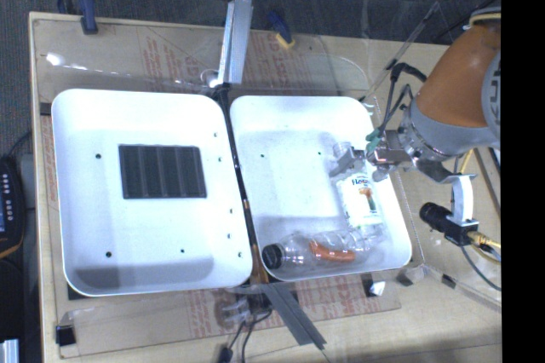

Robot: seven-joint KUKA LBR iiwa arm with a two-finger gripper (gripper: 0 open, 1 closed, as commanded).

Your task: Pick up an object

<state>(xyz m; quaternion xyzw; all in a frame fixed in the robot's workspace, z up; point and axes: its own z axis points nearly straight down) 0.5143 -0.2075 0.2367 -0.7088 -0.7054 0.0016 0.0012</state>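
Note:
In the right bin [281, 118] a clear plastic bottle with a white label [361, 201] lies along the right wall. A second clear bottle with a black cap and an orange label [319, 250] lies across the near wall. My gripper [347, 158] hangs low over the right side of this bin, just above the top end of the labelled bottle. The grey arm with its orange band [456, 93] reaches in from the right. Nothing is seen held in the gripper.
A dark ridged rectangular pad [162, 171] lies flat in the middle of the left bin [85, 259]. A metal bar [236, 37] stands behind the divide between the bins. Cables and a black fitting [443, 221] sit right of the right bin.

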